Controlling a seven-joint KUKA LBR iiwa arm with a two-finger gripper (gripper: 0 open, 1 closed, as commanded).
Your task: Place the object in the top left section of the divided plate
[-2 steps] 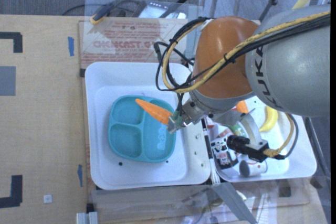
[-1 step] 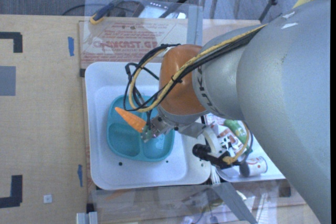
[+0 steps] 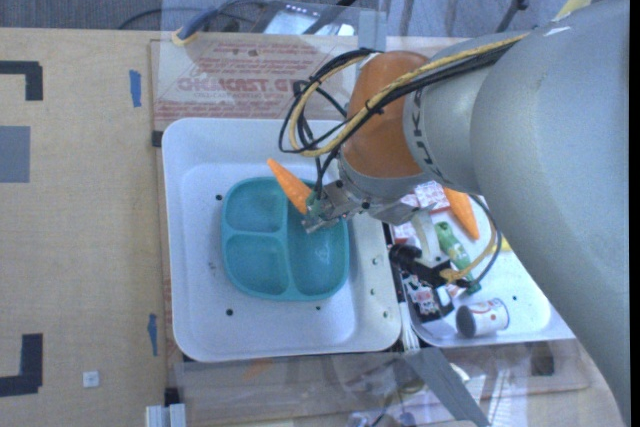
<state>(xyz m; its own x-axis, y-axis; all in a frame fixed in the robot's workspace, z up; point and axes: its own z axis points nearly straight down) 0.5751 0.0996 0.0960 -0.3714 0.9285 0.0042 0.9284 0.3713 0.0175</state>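
The end effector (image 3: pixel 316 208) seems to pinch the orange carrot (image 3: pixel 288 185) by its lower end, above the teal divided plate (image 3: pixel 262 250), over its upper right edge.

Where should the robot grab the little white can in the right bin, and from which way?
Best bet: grip the small white can across its round middle, coming straight down from above. It seems to lie on its side near the right bin's lower edge, so its curved sides face up and outward. Other items crowd its left, so fingers should probably close across the can's width, front to back.
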